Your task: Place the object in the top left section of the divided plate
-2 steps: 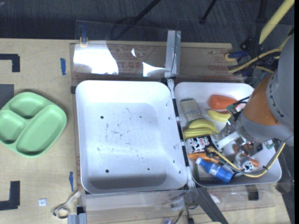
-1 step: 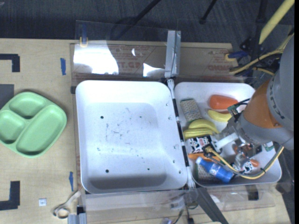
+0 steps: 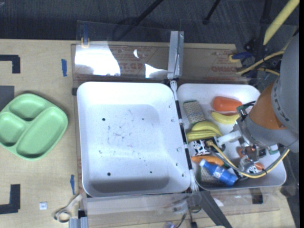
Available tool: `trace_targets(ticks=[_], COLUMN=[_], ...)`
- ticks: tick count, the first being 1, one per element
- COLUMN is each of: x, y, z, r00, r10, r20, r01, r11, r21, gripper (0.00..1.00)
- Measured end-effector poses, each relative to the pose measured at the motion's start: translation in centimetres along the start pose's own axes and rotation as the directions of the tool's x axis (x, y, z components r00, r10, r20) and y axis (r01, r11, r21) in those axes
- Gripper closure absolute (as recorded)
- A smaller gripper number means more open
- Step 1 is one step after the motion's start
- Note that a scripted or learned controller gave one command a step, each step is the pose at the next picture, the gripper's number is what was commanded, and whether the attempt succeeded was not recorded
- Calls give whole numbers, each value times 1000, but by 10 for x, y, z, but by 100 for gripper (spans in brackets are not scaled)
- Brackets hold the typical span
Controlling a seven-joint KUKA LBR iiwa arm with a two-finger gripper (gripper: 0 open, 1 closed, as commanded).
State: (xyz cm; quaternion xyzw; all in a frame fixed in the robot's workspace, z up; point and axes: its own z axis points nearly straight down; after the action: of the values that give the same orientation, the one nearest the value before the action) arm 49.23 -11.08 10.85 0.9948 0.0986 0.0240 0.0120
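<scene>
A green divided plate [image 3: 32, 126] lies on the wooden bench at the far left, with two small sections at its upper left and one long section at its lower right. The arm [image 3: 278, 108] reaches down into the right bin [image 3: 280, 175]. My gripper [image 3: 249, 156] sits low at that bin's right side, among wires, beside a blue bottle [image 3: 219, 171]. A yellow banana [image 3: 204, 129], an orange oval piece [image 3: 227, 103], a second yellow piece [image 3: 223, 118], a black-and-white item [image 3: 202, 148] and a grey sponge [image 3: 194, 111] lie in that bin.
The large left bin [image 3: 128, 137] stands between the plate and the right bin. A clear plastic wall [image 3: 126, 53] rises behind it. Black tape marks [image 3: 10, 63] and blue tape bits [image 3: 63, 67] dot the bench at the left.
</scene>
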Motion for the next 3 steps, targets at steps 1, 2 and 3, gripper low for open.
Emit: trace_targets(ticks=[1, 2, 3], x=[-1, 11, -2], y=[0, -58, -36], z=[-9, -76, -76], r00=[1000, 998, 989], r10=[1, -37, -141], r20=[5, 47, 44], r01=[-1, 36, 139], r11=[1000, 999, 990], r21=[3, 33, 38], gripper=[100, 100, 100])
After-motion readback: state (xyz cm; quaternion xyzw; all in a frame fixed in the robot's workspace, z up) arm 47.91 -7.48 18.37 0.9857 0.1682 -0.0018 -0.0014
